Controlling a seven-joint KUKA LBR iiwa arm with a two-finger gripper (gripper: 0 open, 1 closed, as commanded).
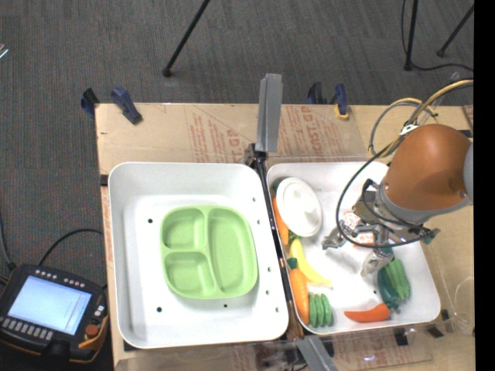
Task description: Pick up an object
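Near edge first, lower left of the frame: a teach pendant [48, 309] sits off the desk [193, 134], leave it. Just above it, the left bin [124, 207] holds a green divided plate [209, 251], flat, centre of that bin, nothing on it.

Lower right of the frame is your work area, the right bin [421, 304]. Along its near edge: an orange pepper [368, 313], a small dark green vegetable [320, 309] beside a carrot [299, 294], and a banana [306, 265] just above those, all crowded against the bin's left wall. A bigger green vegetable [394, 280] lies right of centre, just beside the gripper [357, 251]. Farther back, a white lid [299, 205] leans near the left wall, with another orange piece [280, 222] tucked along it.

The gripper hangs low over the middle of the right bin, fingers spread, one metal finger [334, 242] left, one [371, 265] right, nothing between them that I can see. The floor under the gap looks bare.

Judgement: you're at the approach step, no pick yet. Nearest candidate is the bigger green vegetable. To do it well, shift right so the fingers straddle it across its narrow width, not along its length, and come straight down. Stay off the bin's right wall. The pile by the left wall is riskier: items touch, so a finger could land on a neighbour.
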